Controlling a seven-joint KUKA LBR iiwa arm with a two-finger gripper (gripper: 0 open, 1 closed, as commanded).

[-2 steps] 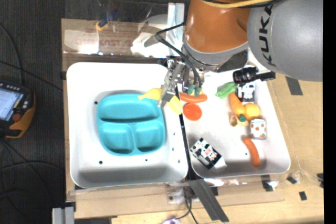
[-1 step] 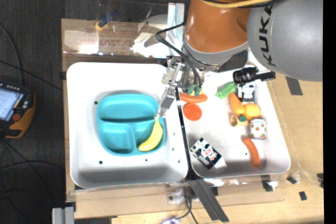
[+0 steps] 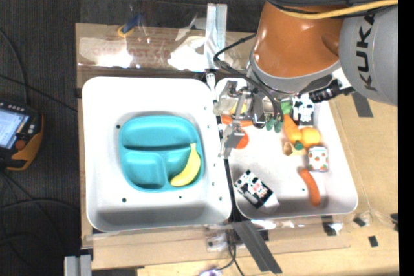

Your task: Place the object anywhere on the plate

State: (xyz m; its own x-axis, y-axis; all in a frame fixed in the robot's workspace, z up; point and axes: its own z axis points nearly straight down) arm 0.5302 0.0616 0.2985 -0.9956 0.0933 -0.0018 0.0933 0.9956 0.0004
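A blue divided plate [image 3: 132, 132] lies in the left bin [image 3: 103, 203], with a yellow banana [image 3: 187, 167] in its lower right compartment. My gripper [image 3: 230, 134] hangs over the left edge of the right bin [image 3: 339, 194], just beside the wall between the two bins. A small orange-red object [image 3: 240, 140] sits right at the gripper's tip; whether it is held cannot be made out. The arm's orange band and grey wrist cover the top of the right bin.
The right bin also holds a carrot [image 3: 292, 130], a yellow-orange fruit [image 3: 311, 136], a spotted cube [image 3: 317, 159], a red sausage [image 3: 311, 186] and a black-and-white block [image 3: 254, 189]. Crumpled clear plastic [image 3: 155, 48] lies behind the left bin.
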